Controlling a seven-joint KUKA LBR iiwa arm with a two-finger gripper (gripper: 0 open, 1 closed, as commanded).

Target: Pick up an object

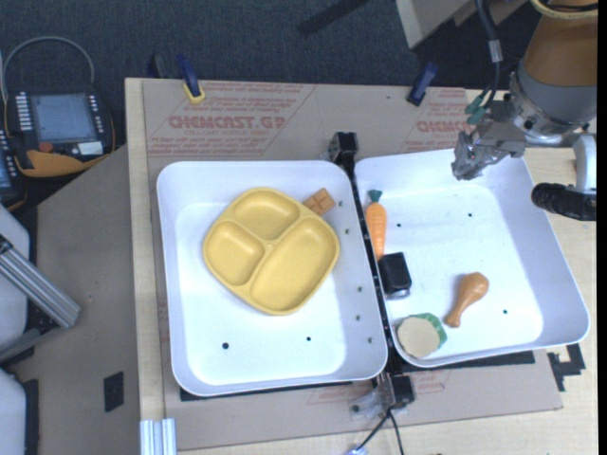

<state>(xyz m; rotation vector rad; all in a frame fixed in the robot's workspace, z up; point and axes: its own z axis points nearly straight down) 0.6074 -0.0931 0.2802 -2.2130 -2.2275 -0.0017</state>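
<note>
At upper right of the frame, the gripper hangs over the far edge of the right bin, below the grey wrist and orange band of the arm; its fingertips sit close together with nothing visible between them, so it reads as closed and empty. Within the right bin, four objects lie apart from the gripper: a toy carrot against the left wall, green top toward the upper frame; a small black block just below the carrot; a toy drumstick near the bin's centre, lower half, lying at a slant; a round cream piece with a green rim at the lower left corner, resting on the bin's edge. Within the left bin, a yellow divided plate occupies the upper middle; a small brown block touches the plate's upper right rim. Both bins rest on a cardboard sheet with red print.
</note>
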